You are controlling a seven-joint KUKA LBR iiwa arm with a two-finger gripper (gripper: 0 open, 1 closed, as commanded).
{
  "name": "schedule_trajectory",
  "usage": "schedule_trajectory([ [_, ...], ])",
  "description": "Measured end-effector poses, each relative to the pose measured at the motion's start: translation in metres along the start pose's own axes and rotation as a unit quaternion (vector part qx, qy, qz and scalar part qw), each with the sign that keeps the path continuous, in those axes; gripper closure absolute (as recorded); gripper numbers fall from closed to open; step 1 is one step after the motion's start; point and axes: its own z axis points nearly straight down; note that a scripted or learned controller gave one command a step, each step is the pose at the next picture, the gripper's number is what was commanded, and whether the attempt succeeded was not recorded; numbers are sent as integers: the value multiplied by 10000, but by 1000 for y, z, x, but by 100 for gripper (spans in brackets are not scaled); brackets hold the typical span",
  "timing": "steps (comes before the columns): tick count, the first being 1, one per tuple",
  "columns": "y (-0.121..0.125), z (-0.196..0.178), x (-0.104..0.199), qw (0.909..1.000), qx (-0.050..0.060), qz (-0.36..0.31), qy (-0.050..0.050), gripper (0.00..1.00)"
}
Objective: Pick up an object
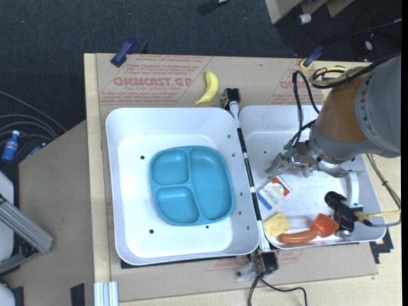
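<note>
My gripper (282, 164) hangs low over the middle of the right bin (268, 123), its tip pointing left toward the divider. Just below and to the left of it lies a small white carton with red and blue print (274, 192), apart from the gripper. Along the bin's front edge lie a yellow cheese wedge (276, 224), an orange sausage (298, 237) and a red-orange piece (325, 224). Nothing shows in the gripper's grasp.
The left bin (127, 139) holds a blue divided plate (190, 185). A yellow banana (208, 88) lies on the bench behind the bins, outside both. A blue clip (123, 52) sits at the bench's back left corner. The arm (347, 116) covers the right bin's back right part.
</note>
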Motion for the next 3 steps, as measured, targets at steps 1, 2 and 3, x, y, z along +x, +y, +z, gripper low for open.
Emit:
schedule_trajectory([
  [1,1,-10,0,10000,-11,-1,-3,100],
  [2,-6,-162,-16,10000,-29,1,-11,100],
  [3,-6,-161,-16,10000,-14,0,-8,0],
])
